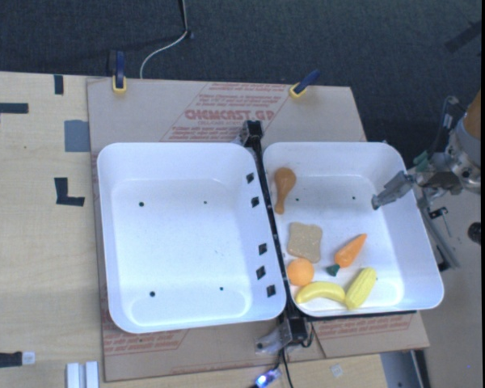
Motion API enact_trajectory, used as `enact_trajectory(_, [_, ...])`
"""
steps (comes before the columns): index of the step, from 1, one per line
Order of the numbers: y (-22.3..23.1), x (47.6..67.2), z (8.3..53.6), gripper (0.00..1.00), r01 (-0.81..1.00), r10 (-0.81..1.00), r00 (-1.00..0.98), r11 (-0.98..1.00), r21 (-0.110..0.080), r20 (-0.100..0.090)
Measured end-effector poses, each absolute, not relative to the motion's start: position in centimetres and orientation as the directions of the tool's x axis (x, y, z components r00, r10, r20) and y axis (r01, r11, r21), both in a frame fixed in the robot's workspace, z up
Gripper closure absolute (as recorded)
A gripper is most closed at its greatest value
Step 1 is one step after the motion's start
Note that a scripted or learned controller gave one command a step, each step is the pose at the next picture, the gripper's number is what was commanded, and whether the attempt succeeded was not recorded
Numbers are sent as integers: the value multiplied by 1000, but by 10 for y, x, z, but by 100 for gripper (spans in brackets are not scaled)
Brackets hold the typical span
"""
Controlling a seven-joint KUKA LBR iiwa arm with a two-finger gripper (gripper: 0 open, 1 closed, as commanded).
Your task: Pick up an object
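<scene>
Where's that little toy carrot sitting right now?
The carrot lies in the right bin, toward its near right part, tilted, just above the corn cob and to the right of the slice of bread.

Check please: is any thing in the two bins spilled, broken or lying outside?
Nothing stands out. The drumstick, bread slice, carrot, orange, banana and corn all lie whole inside the right bin. The gripper is above that bin's right side.
</scene>
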State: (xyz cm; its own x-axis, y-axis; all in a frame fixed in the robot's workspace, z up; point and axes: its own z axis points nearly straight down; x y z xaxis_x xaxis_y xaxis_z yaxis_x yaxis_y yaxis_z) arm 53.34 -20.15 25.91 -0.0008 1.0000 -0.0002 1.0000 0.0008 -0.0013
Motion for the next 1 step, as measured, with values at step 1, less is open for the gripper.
enact_trajectory(1, [-198,479,87,0,1000,1000,1,-1,-15,5])
